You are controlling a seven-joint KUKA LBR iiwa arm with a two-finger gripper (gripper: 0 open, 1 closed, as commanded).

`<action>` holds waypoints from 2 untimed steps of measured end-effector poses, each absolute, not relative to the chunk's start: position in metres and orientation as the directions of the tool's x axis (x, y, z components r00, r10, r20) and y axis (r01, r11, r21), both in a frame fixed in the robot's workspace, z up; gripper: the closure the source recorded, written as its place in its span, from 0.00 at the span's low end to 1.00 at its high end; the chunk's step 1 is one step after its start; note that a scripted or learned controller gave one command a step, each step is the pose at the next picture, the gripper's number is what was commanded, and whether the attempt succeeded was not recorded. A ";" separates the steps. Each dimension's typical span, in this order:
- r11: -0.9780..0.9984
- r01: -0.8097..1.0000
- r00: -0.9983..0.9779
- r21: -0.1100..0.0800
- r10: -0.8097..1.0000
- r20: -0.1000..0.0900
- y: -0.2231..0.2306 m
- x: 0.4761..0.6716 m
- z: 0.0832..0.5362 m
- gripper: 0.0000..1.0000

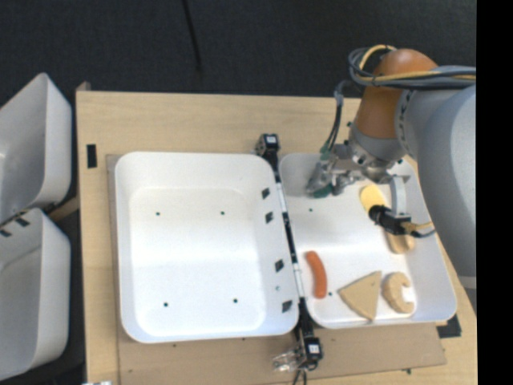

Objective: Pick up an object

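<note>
No text, label, brand, number or sign can be read anywhere in the camera view. Small dark marks are seen along the rim between the two bins, but they are too small and blurred for any lettering to be made out on them.
</note>
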State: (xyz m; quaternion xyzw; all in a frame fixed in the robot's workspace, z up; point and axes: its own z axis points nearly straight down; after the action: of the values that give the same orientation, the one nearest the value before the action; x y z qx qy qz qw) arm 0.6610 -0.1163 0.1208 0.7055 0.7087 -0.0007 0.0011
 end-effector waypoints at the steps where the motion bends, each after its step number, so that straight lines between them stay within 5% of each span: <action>1: 0.007 1.000 -0.007 0.002 1.000 -0.005 -0.117 0.662 0.131 1.00; 2: 0.003 1.000 -0.003 0.001 1.000 0.001 -0.078 0.582 0.205 1.00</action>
State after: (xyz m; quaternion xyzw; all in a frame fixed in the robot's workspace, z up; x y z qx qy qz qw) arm 0.5819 -0.0783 0.2047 0.7061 0.7081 0.0008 0.0001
